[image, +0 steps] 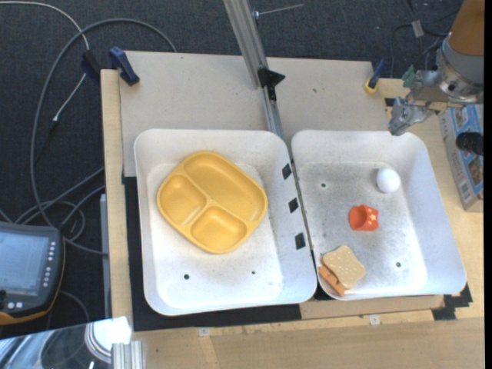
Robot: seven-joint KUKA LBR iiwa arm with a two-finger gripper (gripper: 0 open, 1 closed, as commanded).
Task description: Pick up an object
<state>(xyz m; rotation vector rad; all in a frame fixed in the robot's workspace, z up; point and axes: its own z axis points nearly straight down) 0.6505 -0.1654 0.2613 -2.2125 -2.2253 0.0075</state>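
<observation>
While my end effector [401, 120] hovers over the right bin's [430, 271] far rim, grip state I cannot tell, the white ball [387, 180] lies nearest, just inward, with the orange object [364, 217] and sandwich toy [343, 269] farther toward me.

Grey screen device [27, 271], blue clamp [123, 65]

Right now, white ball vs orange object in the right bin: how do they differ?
The white ball is round and plain white; the orange object is orange and less regular in outline. The white ball lies nearer the bin's far right corner, the orange object nearer its middle. Both are small, lie apart and rest on the right bin.
</observation>
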